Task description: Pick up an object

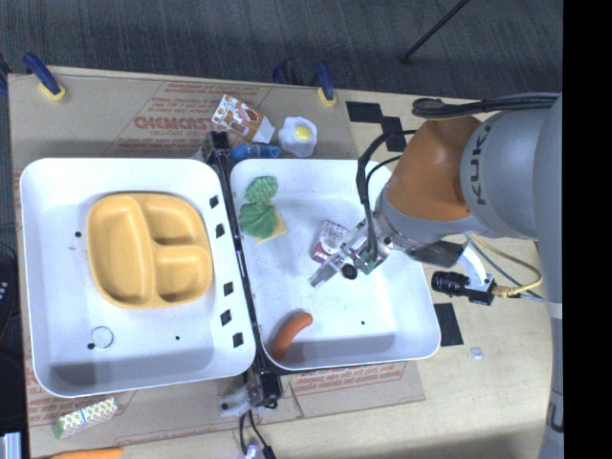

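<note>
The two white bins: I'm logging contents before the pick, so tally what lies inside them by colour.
Yellow: 1, the yellow divided plastic tray.
Green: 1, the green leafy toy.
Orange-red: 1, the sausage-shaped toy.
Pink-and-clear: 1, the small packet.
Total: 4.

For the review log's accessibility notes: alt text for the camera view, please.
A grey and orange robot arm reaches into the right bin, its gripper low beside a small clear packet; a sausage and green items lie nearby. The left bin holds a yellow divided tray.
</note>
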